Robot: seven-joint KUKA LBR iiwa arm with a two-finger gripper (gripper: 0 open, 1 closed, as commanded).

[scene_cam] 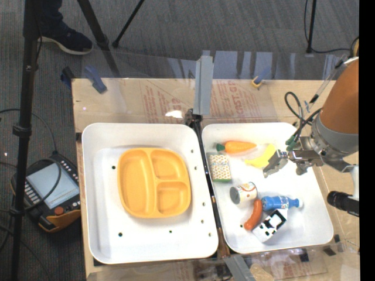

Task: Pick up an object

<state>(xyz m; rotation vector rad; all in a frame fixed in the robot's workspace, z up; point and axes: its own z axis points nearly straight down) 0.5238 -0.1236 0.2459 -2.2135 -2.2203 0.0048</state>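
- left shallow white bin [99, 157] is sitting on the bench; it is carrying an orange plastic divided tray [154, 181] lying flat near its middle, three compartments facing up; judging by that it is serving as the drop side, not the pick side
- right shallow white bin [321, 215] is sitting just beside it, rims touching along the centre; all loose objects are lying here, so any pick target is sitting in this bin
- small patterned greenish packet [220, 168] is lying flat near the bin's left wall, below an orange toy carrot with a green stub [236, 147]
- yellow banana-shaped piece [262, 156] is lying just right of the carrot, close to the tool; it is looking like the likeliest target, judging by nearness only
- white cup with coloured print [244, 192] is lying tipped on its side mid-bin; red sausage-shaped toy [253, 214] is lying slanted below it, touching a black-and-white checkered block [271, 224]
- blue bottle with white cap [280, 202] is lying on its side, just above the block
- gripper [282, 160] is hovering over the bin's upper right, coming in from the right on the grey arm with orange band [343, 98]; fingers are looking spread apart with nothing between them; nothing is being held, so the pick is not yet done
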